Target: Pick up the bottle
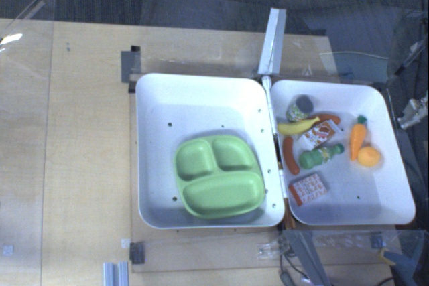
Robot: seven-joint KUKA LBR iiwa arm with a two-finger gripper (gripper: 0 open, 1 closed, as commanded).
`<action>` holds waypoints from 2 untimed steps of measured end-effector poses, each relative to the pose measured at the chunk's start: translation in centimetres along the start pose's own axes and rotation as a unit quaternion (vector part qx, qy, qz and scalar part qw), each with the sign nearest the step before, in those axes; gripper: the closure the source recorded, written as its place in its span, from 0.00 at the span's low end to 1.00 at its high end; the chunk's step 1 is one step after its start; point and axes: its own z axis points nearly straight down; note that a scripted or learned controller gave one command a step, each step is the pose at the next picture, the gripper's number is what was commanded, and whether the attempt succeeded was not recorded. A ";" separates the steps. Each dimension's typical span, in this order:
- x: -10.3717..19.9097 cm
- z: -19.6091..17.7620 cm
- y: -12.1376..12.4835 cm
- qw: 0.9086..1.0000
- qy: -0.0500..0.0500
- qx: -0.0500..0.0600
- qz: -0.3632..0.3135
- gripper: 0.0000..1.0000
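Note:
The bottle (pixel 319 157) is small and green. It lies on its side in the middle of the right bin (pixel 348 207), with its neck pointing right toward a carrot (pixel 358 134). A red sausage (pixel 290 155) lies close on its left, and a red and white packet (pixel 319 134) touches it from above.
The right bin also holds a banana (pixel 298 126), a grey-lidded item (pixel 303 104), an orange (pixel 368 156) and a red patterned packet (pixel 308 187). A green divided plate (pixel 218 175) fills the left bin (pixel 161 110). A pale metal piece with dark cables (pixel 414 110) stands at the right edge.

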 end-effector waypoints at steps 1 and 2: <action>-1.2 7.8 -0.7 1.000 0.002 0.002 -0.003 1.00; -2.3 5.5 4.3 0.989 0.001 0.000 -0.148 1.00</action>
